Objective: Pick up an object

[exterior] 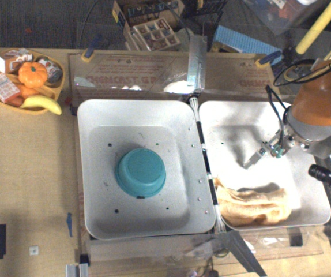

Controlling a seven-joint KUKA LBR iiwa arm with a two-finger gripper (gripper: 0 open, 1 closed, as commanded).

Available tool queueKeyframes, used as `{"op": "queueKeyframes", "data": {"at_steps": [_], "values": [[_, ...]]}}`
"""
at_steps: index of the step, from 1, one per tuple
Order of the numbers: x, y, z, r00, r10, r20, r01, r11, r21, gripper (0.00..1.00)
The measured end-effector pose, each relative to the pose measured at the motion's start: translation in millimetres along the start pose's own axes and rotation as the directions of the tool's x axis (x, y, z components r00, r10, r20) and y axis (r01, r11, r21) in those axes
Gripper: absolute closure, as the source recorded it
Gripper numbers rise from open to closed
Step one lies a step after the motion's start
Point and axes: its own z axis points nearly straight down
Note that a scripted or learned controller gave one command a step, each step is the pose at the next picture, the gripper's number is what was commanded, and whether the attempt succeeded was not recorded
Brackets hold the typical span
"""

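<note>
An upturned teal bowl (pixel 141 172) rests in the middle of the left bin (pixel 90 117). A tan, floppy, bread-like object (pixel 252 204) lies along the near edge of the right bin (pixel 229 117). My gripper (pixel 251 160) hangs over the middle of the right bin and points down and to the left. It is above and apart from the tan object, with nothing seen held in it. The arm's orange band (pixel 318 101) is at the right edge.
At the far left, a yellow dish (pixel 15 91) holds a banana, an orange and small packets on the wooden bench. Cardboard and a metal strip (pixel 195 68) stand behind the bins. Cables hang near the wrist (pixel 278 105).
</note>
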Motion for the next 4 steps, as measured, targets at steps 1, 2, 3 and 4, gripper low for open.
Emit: {"op": "queueKeyframes", "data": {"at_steps": [1, 2, 3, 4], "values": [[-42.8, 52.5, 5.9, 0.997, -0.071, 0.003, 0.071, 0.997, -0.001, 0.00], [-19.4, 83.7, 6.0, 0.999, 0.045, 0.003, -0.045, 0.999, 0.001, 0.00], [3.9, 105.7, 5.0, 1.000, 0.026, -0.004, -0.026, 1.000, 0.014, 0.00], [52.0, 105.4, -92.7, 0.929, 0.370, 0.000, -0.370, 0.929, 0.001, 0.00]]}}
